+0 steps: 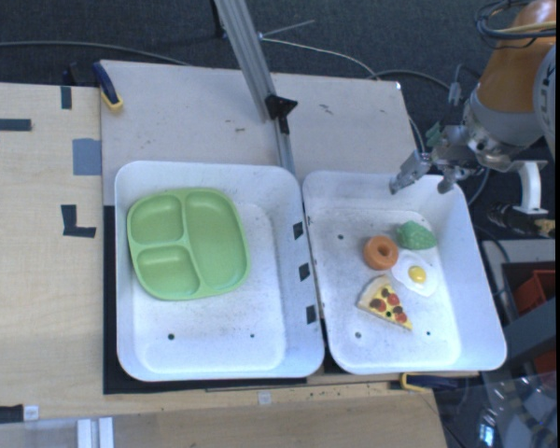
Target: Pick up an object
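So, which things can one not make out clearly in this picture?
- Gripper, camera view: fingers open above the right bin's far rim; their height over it is unclear.
- Green toy: too small and blurred to identify.
- Arm: cut off by the right edge.
- Bench corner below the bins: blurred clutter.

Both bins, the left bin (pixel 140 343) and the right bin (pixel 467 334), are seen as smooth white plastic, dulled by dark speckling. The green divided plate (pixel 187 244) is rendered in matt, smooth plastic, and the doughnut (pixel 381 251), fried egg (pixel 416 275) and pizza slice (pixel 386 301) look like moulded toy plastic. The bench (pixel 28 278) is finished in pale matt wood grain, and the slanting rail (pixel 247 40) in brushed metal.
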Robot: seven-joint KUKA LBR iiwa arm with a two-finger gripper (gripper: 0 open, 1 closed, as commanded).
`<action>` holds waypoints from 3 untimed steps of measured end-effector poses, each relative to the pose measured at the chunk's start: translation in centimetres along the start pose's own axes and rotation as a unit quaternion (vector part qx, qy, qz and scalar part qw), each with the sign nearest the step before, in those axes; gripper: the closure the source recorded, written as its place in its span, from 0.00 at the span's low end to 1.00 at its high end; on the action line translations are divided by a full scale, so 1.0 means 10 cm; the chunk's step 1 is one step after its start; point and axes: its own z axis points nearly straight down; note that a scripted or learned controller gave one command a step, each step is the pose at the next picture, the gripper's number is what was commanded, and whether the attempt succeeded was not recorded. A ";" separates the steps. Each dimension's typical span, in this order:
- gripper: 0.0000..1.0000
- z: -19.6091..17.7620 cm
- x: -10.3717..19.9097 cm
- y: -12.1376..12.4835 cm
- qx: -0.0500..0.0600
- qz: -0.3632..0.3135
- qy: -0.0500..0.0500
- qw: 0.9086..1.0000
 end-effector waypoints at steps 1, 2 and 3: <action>0.00 0.00 0.00 0.00 0.000 0.000 0.000 1.000; 0.00 0.65 0.02 -0.01 0.003 0.000 0.000 1.000; 0.00 1.28 0.06 -0.08 0.004 0.000 0.000 1.000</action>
